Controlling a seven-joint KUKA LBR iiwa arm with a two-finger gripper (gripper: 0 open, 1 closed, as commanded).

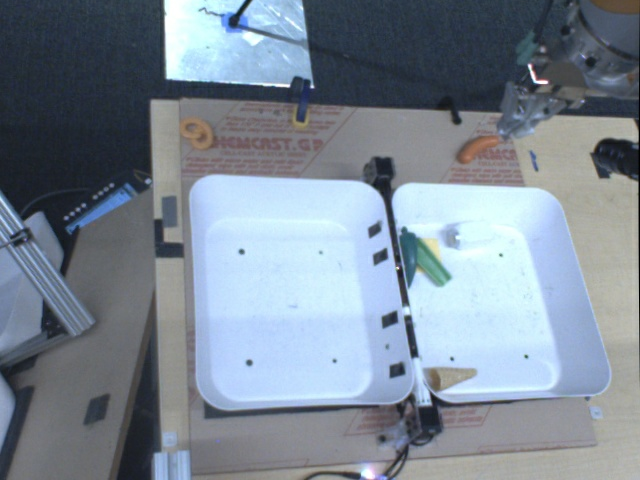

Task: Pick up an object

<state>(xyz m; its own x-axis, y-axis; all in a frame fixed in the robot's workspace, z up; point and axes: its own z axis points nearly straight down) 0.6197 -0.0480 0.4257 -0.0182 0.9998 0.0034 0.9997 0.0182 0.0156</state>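
Tan cone: nearest, lying on its side against the front wall of the right bin; looks like a light, hard plastic toy; tapers, so likely to squirt out of a pinch near the tip; better taken across the wide end.
Green piece: farther back, by the bin's left wall, slanted, resting against a pale yellow piece; looks light and stiff; long and narrow, so best pinched across the short width at mid-length.
Clear item: just beyond and right of the yellow piece; pale against white plastic, hard to make out; probably slick.
Left bin: bare white floor with a few dark dots.
Orange sausage shape: behind the right bin on the cardboard of the desk; rounded, smooth, likely to roll; grip across the middle.
Hand: farthest, hanging just above and right of the sausage shape, outside the bins; nothing seen held; apart or together cannot be told.
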